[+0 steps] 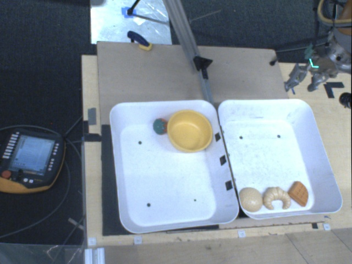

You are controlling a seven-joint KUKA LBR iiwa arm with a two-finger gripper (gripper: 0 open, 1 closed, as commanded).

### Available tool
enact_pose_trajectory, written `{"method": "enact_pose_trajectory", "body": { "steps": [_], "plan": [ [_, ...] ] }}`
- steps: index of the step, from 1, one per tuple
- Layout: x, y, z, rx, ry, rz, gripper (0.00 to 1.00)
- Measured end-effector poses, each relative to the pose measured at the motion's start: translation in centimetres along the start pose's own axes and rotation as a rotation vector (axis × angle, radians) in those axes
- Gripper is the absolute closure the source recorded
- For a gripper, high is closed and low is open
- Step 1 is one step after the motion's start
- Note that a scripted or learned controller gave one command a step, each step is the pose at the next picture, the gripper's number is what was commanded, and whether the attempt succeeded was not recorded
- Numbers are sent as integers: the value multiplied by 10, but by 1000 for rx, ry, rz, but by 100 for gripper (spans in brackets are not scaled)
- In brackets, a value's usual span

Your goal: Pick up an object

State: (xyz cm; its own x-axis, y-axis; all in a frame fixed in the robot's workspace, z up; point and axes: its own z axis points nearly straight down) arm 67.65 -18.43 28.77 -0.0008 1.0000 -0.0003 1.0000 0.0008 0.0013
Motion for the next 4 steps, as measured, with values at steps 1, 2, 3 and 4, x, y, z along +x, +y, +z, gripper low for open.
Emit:
{"method": "enact_pose_trajectory", "body": {
  "steps": [1, 2, 3, 4],
  "plan": [
    [0, 0, 0, 0, 0, 0, 0],
    [2, -2, 42, 3, 1, 0, 0],
    [4, -2, 84, 3, 1, 0, 0],
    [8, -11, 137, 5, 1, 0, 0]
  ]
}}
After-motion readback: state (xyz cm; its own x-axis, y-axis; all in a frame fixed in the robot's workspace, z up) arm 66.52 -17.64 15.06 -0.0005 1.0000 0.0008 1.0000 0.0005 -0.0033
